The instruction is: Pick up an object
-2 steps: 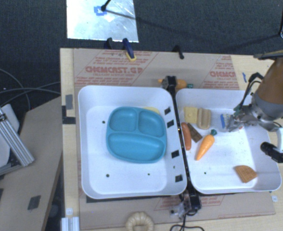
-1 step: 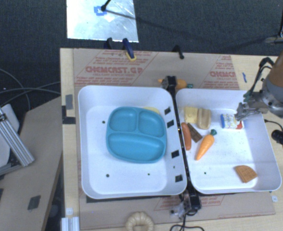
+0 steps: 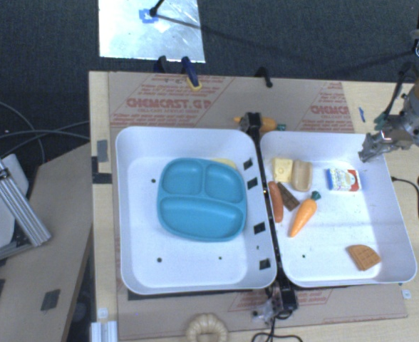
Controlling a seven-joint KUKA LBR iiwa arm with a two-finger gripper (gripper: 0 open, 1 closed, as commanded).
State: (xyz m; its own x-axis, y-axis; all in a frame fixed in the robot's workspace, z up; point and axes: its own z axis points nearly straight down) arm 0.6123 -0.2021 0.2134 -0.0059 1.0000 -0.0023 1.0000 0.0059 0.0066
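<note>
1. White plastic forms two shallow bins set side by side on the bench: the left bin (image 3: 135,191) and the right bin (image 3: 391,219).
2. A blue divided plate (image 3: 201,198) is seen lying flat in the left bin.
3. In the right bin, a carrot (image 3: 302,217) is shown near the centre, with a sausage (image 3: 276,201) and a brown bar (image 3: 288,196) just beside it.
4. A cheese wedge (image 3: 283,169) and a bread piece (image 3: 301,175) are placed near the far wall; a small carton (image 3: 343,179) lies to their right.
5. A cracker (image 3: 363,256) rests near the front right corner.
6. The gripper (image 3: 373,148) is held over the right bin's far right corner; its opening cannot be judged, and nothing is seen held.
</note>
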